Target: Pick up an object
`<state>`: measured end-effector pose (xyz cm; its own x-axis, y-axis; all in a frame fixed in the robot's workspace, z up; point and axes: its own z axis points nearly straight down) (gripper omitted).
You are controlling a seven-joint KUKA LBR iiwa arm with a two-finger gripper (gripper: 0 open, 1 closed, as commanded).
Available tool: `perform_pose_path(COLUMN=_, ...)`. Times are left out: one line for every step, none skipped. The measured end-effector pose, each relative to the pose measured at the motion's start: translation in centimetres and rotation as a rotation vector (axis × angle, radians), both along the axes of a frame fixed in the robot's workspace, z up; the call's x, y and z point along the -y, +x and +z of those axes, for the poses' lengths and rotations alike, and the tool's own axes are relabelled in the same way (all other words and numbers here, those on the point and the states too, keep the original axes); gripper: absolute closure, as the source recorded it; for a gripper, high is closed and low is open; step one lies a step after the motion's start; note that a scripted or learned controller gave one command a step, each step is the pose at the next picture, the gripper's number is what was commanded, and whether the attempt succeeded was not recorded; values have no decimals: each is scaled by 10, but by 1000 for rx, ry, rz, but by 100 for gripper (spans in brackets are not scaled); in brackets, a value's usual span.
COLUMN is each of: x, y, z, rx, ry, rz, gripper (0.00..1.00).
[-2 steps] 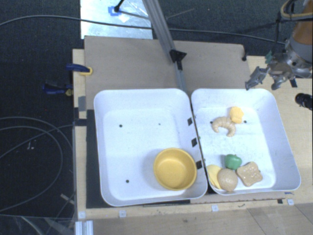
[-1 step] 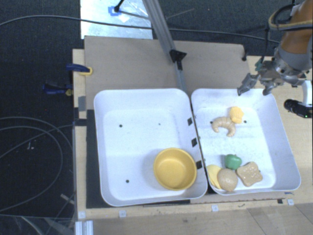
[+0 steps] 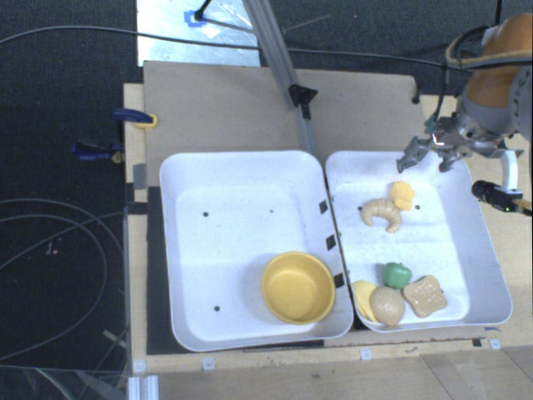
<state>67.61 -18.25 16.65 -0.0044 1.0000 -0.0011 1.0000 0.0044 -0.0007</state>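
Observation:
My gripper (image 3: pixel 430 160) hangs open over the far edge of the right bin (image 3: pixel 466 223), with nothing between its two fingers. Just below it in that bin lie a tan croissant (image 3: pixel 381 213) and a small yellow piece (image 3: pixel 403 195) touching it. Near the front of the same bin sit a green pepper (image 3: pixel 397 273), a slice of toast (image 3: pixel 425 296), a beige round potato (image 3: pixel 387 305) and a yellow piece (image 3: pixel 363 295) at the front left corner.
The left bin (image 3: pixel 225 198) holds a yellow bowl (image 3: pixel 298 287) at its front right. A grey pole (image 3: pixel 275 48) slants down to the gap between the bins. A blue clamp (image 3: pixel 104 148) sits at the bench's left edge.

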Motion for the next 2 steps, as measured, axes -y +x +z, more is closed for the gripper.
perform_pose_path(x=-2, y=4, z=-42, rx=1, ry=0, rz=4, gripper=0)
perform_pose_path(x=-1, y=6, z=-28, rx=8, ry=-3, rz=7, gripper=100)
